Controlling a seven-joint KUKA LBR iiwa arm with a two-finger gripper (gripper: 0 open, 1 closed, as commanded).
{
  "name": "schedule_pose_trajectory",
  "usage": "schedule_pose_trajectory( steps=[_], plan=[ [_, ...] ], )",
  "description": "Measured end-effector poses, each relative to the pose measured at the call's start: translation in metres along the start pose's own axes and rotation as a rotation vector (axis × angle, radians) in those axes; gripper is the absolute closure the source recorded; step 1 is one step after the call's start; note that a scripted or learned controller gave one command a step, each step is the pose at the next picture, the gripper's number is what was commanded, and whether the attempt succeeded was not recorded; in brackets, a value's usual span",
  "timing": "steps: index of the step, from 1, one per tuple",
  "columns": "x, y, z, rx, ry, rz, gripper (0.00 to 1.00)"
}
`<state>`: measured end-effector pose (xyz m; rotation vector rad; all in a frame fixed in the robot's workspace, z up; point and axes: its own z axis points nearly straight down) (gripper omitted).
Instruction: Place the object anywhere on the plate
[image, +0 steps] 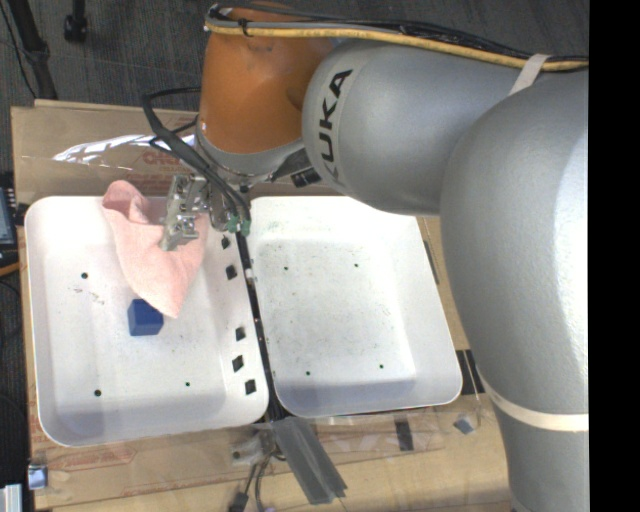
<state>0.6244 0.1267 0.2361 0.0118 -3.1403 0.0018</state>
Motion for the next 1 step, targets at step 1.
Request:
schedule_pose_trajectory(
  steps=[1],
  plan=[
    [-0.0002,-0.0002,-0.0005,0.000,-0.001,0.001,0.00]
  ],
)
